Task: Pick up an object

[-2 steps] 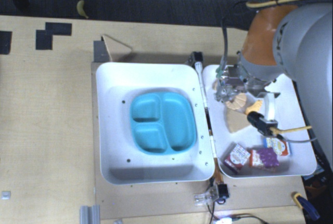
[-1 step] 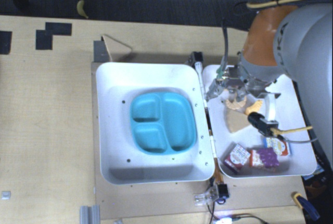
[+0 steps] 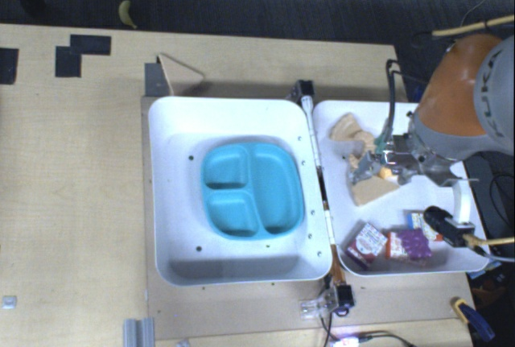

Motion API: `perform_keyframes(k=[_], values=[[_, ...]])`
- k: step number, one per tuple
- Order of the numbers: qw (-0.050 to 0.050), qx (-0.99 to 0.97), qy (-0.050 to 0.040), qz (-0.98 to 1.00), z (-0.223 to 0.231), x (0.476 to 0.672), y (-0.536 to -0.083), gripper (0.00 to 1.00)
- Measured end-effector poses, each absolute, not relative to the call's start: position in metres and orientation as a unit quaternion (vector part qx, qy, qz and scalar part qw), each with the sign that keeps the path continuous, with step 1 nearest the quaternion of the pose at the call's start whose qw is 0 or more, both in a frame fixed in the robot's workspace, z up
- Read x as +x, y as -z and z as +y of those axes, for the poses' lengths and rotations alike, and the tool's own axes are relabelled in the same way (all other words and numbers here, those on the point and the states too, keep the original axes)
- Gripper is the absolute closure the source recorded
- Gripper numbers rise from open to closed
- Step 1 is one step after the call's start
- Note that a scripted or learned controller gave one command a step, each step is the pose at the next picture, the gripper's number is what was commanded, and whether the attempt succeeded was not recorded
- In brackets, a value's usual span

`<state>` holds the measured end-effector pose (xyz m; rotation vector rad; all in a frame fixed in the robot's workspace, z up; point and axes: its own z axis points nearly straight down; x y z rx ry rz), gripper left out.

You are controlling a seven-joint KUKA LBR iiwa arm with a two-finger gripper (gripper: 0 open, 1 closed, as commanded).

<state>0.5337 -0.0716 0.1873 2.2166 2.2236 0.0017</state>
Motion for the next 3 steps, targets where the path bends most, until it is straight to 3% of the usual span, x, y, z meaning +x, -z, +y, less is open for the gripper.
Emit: perform_keyframes(k=[1, 2, 3], values=[[0.005, 0.705, -0.0040, 0.709, -0.081, 0.565, -0.098, 0.00], [0.007, 0.704, -0.0046, 0.710, -0.082, 0.566, -0.109, 1.00], [0.003, 0.706, -0.0015, 0.708, -0.156, 0.606, -0.210, 1.00]])
